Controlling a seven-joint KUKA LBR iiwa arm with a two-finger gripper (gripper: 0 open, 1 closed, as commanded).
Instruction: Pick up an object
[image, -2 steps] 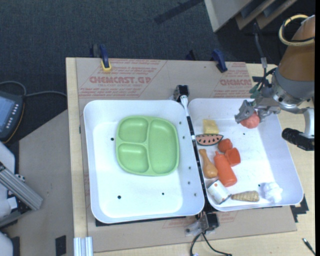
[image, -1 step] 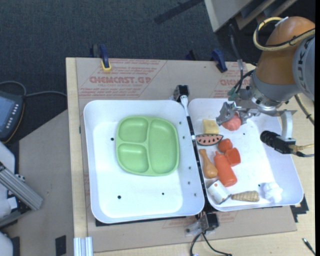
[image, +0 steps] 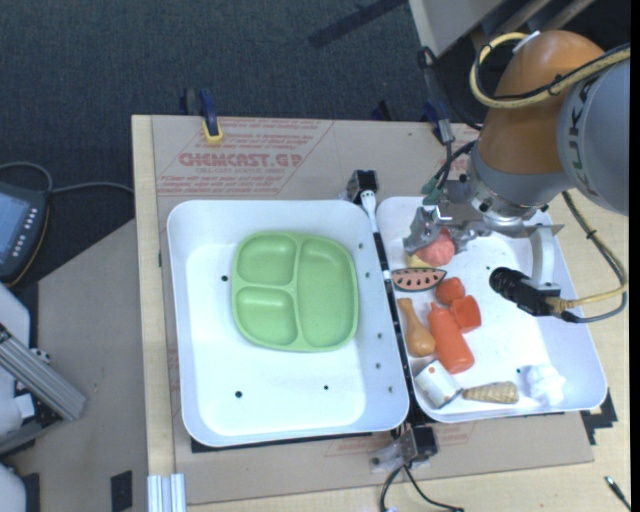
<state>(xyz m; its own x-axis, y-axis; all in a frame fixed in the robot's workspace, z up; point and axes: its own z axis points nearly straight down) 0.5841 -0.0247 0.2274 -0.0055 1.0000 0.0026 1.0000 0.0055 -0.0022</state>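
Observation:
The right bin (image: 585, 355) holds several toy foods. A pink-red round piece (image: 438, 249) lies at its far left corner, and my gripper (image: 436, 226) sits directly over it, touching or nearly touching its top. Just in front lie a watermelon slice (image: 418, 279), two small red pieces (image: 459, 303), an orange carrot (image: 450, 339) and a tan drumstick shape (image: 415, 328). Along the near edge are a white cup-like piece (image: 433, 381), a cone (image: 490, 393) and a white crumpled piece (image: 544, 379).
The left bin (image: 200, 370) holds a green divided plate (image: 297, 290). The ridge between the bins (image: 385, 290) runs close to the gripper's left. A black fitting with a yellow cable (image: 520, 288) hangs over the right bin. The arm's orange band (image: 535, 90) looms at top right.

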